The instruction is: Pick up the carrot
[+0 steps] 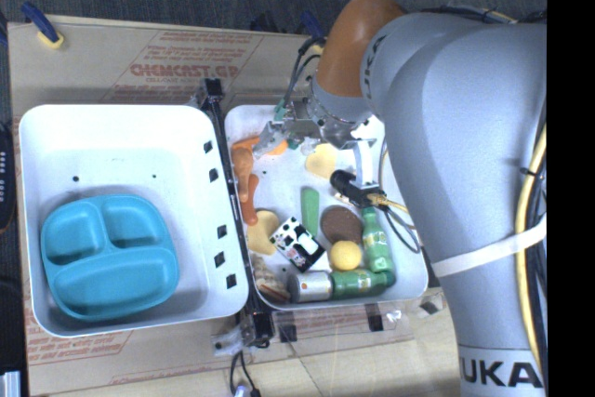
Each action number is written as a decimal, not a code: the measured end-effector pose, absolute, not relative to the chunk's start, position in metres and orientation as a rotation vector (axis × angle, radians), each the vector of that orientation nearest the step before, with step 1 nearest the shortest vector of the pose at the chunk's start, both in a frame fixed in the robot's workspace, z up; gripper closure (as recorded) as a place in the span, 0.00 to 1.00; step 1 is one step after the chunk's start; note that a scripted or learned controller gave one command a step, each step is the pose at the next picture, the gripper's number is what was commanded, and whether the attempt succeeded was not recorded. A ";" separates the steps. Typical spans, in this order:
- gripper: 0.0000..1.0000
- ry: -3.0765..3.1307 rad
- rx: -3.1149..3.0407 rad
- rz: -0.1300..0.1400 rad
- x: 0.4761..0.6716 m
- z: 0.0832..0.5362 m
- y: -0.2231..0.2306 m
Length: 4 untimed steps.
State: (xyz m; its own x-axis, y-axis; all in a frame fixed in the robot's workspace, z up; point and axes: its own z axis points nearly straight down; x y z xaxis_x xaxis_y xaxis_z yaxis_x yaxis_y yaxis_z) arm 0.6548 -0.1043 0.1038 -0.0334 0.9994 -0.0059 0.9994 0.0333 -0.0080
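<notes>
The gripper (284, 130) hung low over the back of the right bin (402, 288); whether it was spread or closed could not be told. The carrot (244, 165) lay just beside it along that bin's left wall, long and orange. Nearer the front were a green bottle (376, 242), a yellow ball (345, 255), a brown round piece (340, 223) and a black-and-white block (297, 243), crowded together. The left bin (112, 135) held a smooth blue divided tray (110, 255).

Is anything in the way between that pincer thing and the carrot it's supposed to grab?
Nothing visible is. The pincer hangs at the far end of the right bin, right beside the top of the carrot, which lies along the bin's left wall. The other items sit nearer the camera and farther right, off that short path.
</notes>
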 end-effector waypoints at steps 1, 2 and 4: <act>0.00 -2.041 -2.378 0.015 0.656 0.092 -0.139; 1.00 -2.051 -2.367 0.017 0.656 0.102 -0.137; 1.00 -2.107 -2.331 0.003 0.658 0.195 -0.063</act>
State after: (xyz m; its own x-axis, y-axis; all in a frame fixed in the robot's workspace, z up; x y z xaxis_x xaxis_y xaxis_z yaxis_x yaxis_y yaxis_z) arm 0.6580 -0.0635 0.1947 0.1009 0.9949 -0.0018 0.9949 -0.1009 -0.0007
